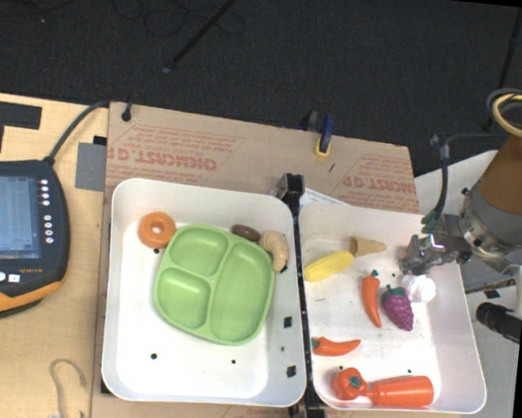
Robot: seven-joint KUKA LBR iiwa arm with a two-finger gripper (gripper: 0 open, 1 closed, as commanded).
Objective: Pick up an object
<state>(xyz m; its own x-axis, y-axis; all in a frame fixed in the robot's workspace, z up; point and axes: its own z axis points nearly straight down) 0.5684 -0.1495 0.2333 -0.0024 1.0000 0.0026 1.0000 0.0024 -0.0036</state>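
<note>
- Gripper (422,253): poised low over the right bin (470,349)'s far edge, positioned to descend; jaw state cannot be told.
- Purple grapes (399,308): nearest candidate, just beside 1 carrot (372,298), still unheld.

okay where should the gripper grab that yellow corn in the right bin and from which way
Probably across the middle of the corn, coming straight down from above. It lies flat on the right bin floor, slanting up toward the cone, with bare floor along both long sides, so fingers set across its narrow width should fit.
</note>
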